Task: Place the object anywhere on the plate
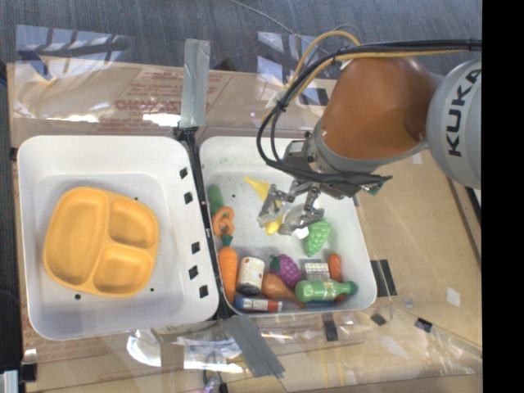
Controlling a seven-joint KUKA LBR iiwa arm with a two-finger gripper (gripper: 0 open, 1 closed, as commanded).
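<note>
Risk: The toys in the right bin (364,244) lie packed close together. The pincer could grab two toys at once, or bump one away, because there is so little room between them.
Risk again: The plate is far over on the left. A toy held only by its edge could slip and fall on the way, maybe onto the wall between the bins.
Pincer: The gripper (288,211) hangs in the middle of the frame, over the upper part of the right bin. Its two metal fingers (270,207) stand a little apart, so it looks open. I see nothing squeezed between them.
What it touches: A small yellow toy (273,225) sits just under the tips. I cannot tell if the tips touch it or only hang above it. A yellow banana (259,188) lies just to the upper left.
Nearby toys: Green grapes (318,236) sit just right of the tips. Lower down are a carrot (228,268), purple grapes (286,266) and a green bottle (323,291).
Plate: The yellow plate (100,241) rests in the left bin (33,162), on the left side of the frame. It has three dips and no toy on it.
Job so far: I think the pick is just starting, since no toy is lifted yet.
</note>
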